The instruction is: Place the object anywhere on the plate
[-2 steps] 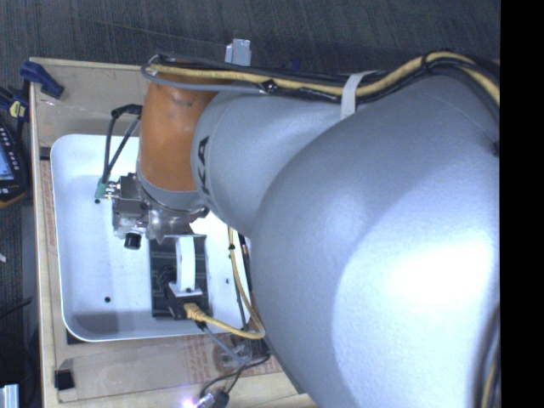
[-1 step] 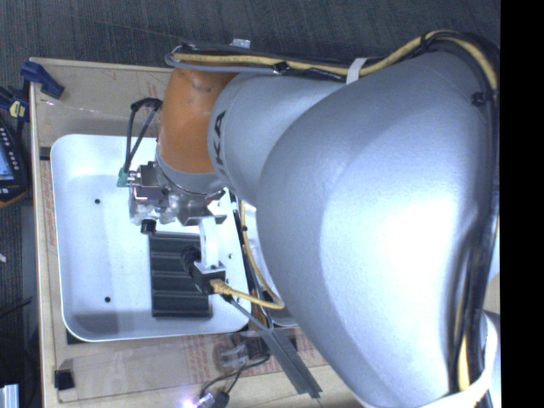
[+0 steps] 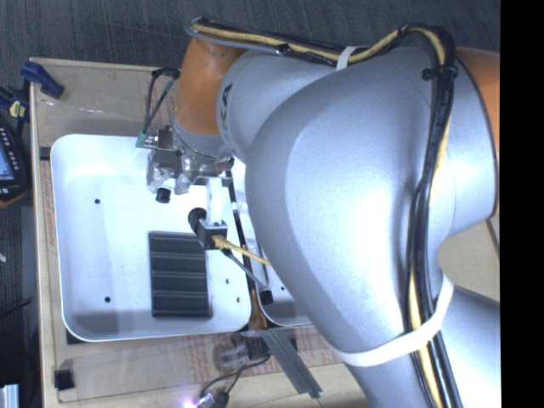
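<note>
Grey arm (image 3: 357, 194) looming, tool (image 3: 170, 172) over left bin (image 3: 76, 228); ribbed dark block (image 3: 179, 274) inside

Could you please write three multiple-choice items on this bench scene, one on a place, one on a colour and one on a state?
1. Where does the dark ribbed block lie?
A. In the left bin, toward its near end
B. On the wooden bench outside the bins
C. On top of the arm

2. What colour is the band above the wrist?
A. Green
B. Orange
C. Blue

3. How does the block stand relative to the gripper?
A. Lifted clear of the bin
B. Lying flat on the bin floor, apart from the gripper
C. Standing on end against the bin wall

Answers: 1 A, it rests on the white floor of the left bin. 2 B, the band shows orange against the grey arm. 3 B, white floor shows between block and gripper.
</note>
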